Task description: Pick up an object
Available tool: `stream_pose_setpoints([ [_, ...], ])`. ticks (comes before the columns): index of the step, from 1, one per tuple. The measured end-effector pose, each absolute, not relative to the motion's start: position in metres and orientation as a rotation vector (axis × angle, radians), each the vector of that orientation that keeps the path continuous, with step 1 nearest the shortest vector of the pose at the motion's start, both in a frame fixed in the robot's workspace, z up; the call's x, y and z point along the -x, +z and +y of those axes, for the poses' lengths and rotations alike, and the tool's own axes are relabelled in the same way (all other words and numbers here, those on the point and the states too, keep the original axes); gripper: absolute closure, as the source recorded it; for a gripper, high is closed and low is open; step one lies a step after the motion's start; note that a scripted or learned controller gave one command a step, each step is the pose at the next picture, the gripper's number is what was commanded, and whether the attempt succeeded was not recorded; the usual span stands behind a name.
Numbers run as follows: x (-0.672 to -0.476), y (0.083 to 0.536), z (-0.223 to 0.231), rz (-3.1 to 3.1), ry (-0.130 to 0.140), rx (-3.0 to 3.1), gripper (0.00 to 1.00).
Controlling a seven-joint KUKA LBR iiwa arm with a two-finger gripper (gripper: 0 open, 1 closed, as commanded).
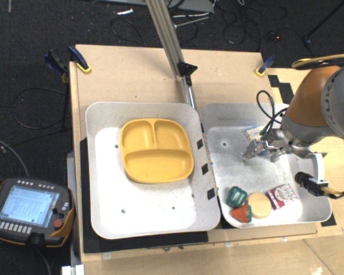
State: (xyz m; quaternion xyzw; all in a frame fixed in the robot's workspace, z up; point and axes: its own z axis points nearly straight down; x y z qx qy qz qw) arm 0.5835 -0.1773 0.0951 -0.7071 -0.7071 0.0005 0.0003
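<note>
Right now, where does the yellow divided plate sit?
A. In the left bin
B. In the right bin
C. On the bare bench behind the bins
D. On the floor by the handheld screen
A: the yellow plate lies inside the left bin, away from the small things in the right bin.

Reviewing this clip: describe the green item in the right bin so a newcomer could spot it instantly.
Start at the right shallow white bin and go to its near edge, where small items cluster. The small green pepper-shaped toy is leftmost, touching a red piece below and beside a round yellow piece; it alone is green.
</note>
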Motion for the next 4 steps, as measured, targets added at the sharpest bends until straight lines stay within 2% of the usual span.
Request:
stream_pose_setpoints([
  [1,-0.584,0.106,-0.177,-2.222,-0.001,2.222,1.00],
  [3,-0.582,0.224,-0.166,-2.230,-0.006,2.221,1.00],
  [4,-0.583,0.256,-0.166,-2.229,-0.004,2.221,1.00],
])
